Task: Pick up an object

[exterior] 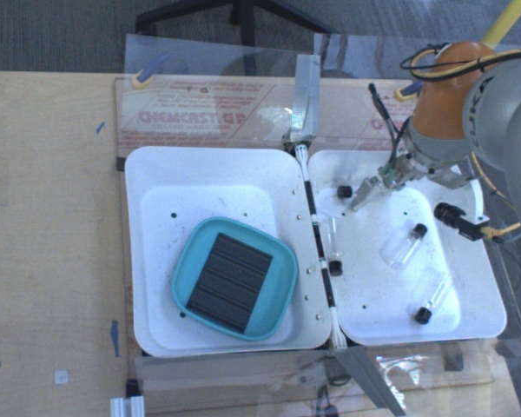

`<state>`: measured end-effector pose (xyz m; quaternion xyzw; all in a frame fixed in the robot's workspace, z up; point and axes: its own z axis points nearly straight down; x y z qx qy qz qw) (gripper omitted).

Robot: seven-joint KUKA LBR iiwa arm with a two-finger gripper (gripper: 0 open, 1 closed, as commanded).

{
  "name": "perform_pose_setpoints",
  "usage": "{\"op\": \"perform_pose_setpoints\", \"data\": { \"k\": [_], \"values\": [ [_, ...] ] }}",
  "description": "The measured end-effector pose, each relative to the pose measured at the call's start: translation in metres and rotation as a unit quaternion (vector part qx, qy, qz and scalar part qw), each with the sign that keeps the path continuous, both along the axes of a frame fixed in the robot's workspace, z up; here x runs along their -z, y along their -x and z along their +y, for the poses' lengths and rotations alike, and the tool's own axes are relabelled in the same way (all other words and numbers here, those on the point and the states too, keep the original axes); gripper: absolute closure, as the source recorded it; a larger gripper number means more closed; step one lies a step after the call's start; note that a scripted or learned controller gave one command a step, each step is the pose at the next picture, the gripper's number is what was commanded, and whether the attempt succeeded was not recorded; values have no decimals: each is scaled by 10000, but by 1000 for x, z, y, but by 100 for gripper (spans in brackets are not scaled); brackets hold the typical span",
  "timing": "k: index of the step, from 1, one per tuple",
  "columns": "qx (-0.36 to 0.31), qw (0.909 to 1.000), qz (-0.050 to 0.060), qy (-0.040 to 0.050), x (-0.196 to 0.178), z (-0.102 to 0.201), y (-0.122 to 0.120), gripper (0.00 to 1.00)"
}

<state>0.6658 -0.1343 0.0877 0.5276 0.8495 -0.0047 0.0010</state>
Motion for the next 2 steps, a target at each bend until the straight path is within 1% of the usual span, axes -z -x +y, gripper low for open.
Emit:
{"op": "perform_pose_setpoints", "data": {
  "k": [1,2],
  "values": [
    [-500,9987,-60,-37,-1,3,83,0],
    [-813,9967,-65,-37,-1,-3,33,0]
  ]
}}
